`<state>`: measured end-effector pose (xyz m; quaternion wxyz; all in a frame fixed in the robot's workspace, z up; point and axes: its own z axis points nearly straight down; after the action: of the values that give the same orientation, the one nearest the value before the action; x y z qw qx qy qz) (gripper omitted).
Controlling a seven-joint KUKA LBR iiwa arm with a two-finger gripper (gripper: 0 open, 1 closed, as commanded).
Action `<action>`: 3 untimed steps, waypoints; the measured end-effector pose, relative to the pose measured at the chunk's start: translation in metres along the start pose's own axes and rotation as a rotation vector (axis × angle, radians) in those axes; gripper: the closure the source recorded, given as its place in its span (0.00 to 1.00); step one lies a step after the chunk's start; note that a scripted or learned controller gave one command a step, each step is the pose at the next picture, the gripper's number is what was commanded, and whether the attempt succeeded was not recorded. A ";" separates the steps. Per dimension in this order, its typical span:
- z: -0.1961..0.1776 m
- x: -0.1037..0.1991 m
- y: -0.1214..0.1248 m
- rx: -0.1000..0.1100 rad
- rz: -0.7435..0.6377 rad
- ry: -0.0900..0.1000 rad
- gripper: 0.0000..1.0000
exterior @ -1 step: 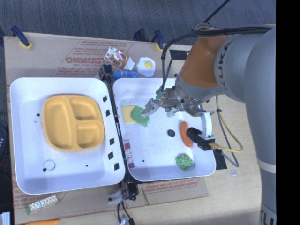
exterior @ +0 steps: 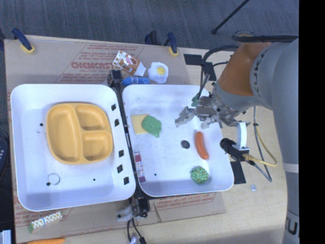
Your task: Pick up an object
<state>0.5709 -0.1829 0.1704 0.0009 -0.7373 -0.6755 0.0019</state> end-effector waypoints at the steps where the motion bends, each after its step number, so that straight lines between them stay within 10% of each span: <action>1: 0.079 -0.021 -0.014 0.000 -0.276 0.005 0.00; 2: 0.068 -0.023 -0.013 -0.008 -0.280 -0.004 1.00; 3: -0.047 0.062 -0.053 -0.003 -0.265 0.002 1.00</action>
<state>0.5240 -0.1168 0.2179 0.0005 -0.6416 -0.7670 0.0000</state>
